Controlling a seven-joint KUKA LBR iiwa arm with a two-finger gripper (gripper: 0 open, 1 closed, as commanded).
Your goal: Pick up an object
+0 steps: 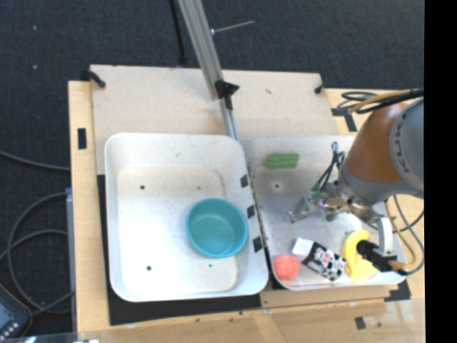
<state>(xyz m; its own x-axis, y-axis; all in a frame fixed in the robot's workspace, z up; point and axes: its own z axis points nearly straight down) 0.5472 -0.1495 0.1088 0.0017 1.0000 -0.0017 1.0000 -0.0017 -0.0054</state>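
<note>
Wooden worktop [164, 98] carries two white bins [128, 163]; an aluminium strut [202, 38] slants overhead; cables [28, 213] lie left.

A dark, speckled carpet floor [86, 27] is seen from above, surrounding a pale wooden bench [200, 98]. A slanted aluminium rail [202, 38] rises from the bench's far side toward the top edge. Black cables [36, 213] are looped on the floor to the left of the bench. Black corner brackets [96, 79] are fixed at the board's far corners. Even, soft lighting is cast throughout.
</note>
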